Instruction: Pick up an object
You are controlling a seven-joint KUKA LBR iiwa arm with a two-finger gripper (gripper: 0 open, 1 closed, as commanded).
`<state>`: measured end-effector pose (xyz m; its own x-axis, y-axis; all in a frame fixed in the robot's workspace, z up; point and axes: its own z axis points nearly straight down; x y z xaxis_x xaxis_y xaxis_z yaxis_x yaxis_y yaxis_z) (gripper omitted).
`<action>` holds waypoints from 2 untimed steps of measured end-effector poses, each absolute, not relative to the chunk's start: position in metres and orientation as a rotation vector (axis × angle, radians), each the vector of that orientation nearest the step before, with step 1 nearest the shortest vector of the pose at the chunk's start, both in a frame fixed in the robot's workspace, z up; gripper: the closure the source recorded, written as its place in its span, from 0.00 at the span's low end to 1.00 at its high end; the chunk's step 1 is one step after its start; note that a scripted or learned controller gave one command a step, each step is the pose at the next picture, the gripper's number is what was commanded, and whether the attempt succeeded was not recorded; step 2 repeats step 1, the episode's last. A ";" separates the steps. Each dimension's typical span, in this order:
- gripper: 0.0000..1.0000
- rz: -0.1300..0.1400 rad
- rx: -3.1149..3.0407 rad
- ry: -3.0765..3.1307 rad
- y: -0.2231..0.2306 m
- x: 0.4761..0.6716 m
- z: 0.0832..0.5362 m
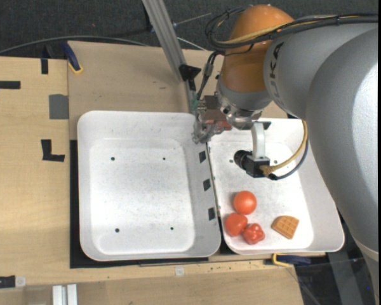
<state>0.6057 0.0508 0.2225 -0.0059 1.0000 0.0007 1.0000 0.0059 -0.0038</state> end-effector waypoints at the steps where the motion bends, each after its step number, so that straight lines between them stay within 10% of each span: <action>1: 1.00 0.003 -2.213 -2.226 0.101 0.598 0.215; 2: 1.00 0.003 -2.213 -2.226 0.101 0.598 0.215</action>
